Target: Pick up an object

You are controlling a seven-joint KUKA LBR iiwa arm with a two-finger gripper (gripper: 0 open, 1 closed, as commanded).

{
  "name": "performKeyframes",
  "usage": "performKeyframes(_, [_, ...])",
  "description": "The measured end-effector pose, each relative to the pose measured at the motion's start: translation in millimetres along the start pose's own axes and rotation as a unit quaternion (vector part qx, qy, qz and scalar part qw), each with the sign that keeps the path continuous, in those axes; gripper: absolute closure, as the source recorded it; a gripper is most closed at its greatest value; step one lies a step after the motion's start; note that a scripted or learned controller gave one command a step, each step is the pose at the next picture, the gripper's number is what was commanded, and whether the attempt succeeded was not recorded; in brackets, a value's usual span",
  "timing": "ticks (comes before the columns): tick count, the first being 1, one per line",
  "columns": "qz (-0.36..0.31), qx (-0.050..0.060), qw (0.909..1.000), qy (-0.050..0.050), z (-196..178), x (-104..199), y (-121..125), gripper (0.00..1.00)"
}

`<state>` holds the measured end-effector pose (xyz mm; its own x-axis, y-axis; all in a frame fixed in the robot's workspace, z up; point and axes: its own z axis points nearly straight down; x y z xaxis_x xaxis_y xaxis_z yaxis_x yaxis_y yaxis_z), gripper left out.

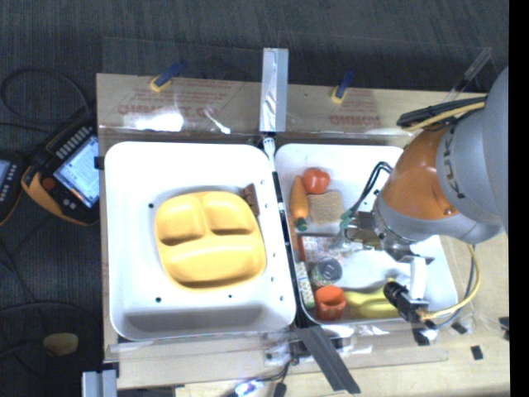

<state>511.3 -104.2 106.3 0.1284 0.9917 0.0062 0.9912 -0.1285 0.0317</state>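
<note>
- Gripper (357, 236) of the grey arm with the orange band sits low inside the right-hand shallow white bin (430, 300), roughly at its middle; whether it is apart, together or clamped on anything, I cannot tell, as the wrist body covers it.
- Landmark for places: the right-hand bin.
- Candidate objects in that bin, all along its left half:
  - round red tomato-like piece (315, 179) near the far left corner;
  - orange carrot-shaped piece (297, 201) against the left wall, just beside the red piece;
  - tan, sponge-like square block (326, 209) right of the carrot, close to the gripper;
  - small round grey metal item (330, 270) toward the near side;
  - small orange-red cup (330, 302) at the near left corner;
  - yellow banana-shaped piece (368, 305) along the near wall, touching the cup.
- Outside the landmark, to its left: second white bin (132, 304) bearing a yellow divided plastic tray (210, 237).
- Progress, as a judgement: reach into the bin looks made; no object shows as lifted. All pieces appear to rest on the bin floor.
- Left to do: secure a grasp on one piece and raise it clear of the bin.
</note>
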Motion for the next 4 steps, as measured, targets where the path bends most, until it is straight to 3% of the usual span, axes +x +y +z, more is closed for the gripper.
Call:
performKeyframes(1, [0.000, 0.002, 1.0000, 0.000, 1.4, -0.2, -0.9, 0.00])
performKeyframes(2, [0.095, 0.017, 0.9953, -0.007, -77.4, -14.2, -4.9, 0.00])
performKeyframes(3, [0.026, 0.014, 0.9996, -0.004, 3.8, 4.9, 9.8, 0.00])
performKeyframes(4, [-0.103, 0.004, 0.9947, 0.000, 12.2, -9.9, 13.6, 0.00])
